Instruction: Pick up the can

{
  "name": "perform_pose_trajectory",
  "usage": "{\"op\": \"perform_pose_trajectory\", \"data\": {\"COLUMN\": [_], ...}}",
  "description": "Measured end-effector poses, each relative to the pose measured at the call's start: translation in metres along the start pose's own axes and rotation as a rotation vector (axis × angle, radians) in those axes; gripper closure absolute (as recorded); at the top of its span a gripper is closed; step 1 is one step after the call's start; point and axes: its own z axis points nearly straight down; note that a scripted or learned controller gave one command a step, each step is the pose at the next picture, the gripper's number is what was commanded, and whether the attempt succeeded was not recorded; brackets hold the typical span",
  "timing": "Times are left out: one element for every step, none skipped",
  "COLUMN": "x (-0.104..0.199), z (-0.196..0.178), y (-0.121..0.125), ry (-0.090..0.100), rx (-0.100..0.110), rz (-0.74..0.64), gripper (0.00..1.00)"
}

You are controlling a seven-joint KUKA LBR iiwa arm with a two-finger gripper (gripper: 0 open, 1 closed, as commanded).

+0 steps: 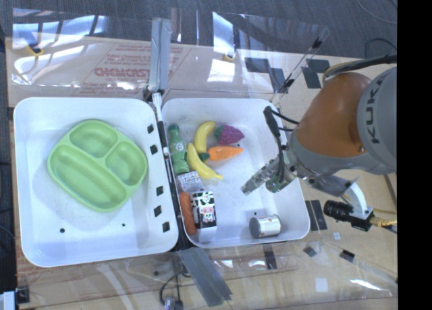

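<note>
Silver can (pixel 264 225) lies on its side just below the gripper (pixel 260 182), long axis crosswise, grip state impossible to tell.

Claw: the claw (pixel 260 182) hangs over the right bin (pixel 253 106), low in its right half; its finger state cannot be told.
Can: the silver can (pixel 264 225) lies on its side just below the claw, near the bin's lower rim, apart from it.
Fruit: a carrot (pixel 225 153), purple grapes (pixel 231 134) and two bananas (pixel 200 150) lie up and left of the claw.
Left wall: a green bottle (pixel 177 150), a small box (pixel 190 181), a cow-patterned carton (pixel 204 210) and an orange item (pixel 185 211) lie well left of the claw.
Left bin: a green divided plate (pixel 98 164) rests in the left bin (pixel 34 234), far left of the claw.
Arm: the orange band (pixel 331 119) sits right of the claw.
</note>
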Motion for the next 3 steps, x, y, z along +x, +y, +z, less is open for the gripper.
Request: {"op": "perform_pose_trajectory", "data": {"x": [0.000, -0.020, -0.049], "z": [0.000, 0.080, 0.105], "y": [0.000, -0.015, -0.031], "ry": [0.000, 0.003, 0.003], "rx": [0.000, 0.003, 0.001], "rz": [0.001, -0.001, -0.050], "gripper": [0.00, 0.00, 0.00]}}
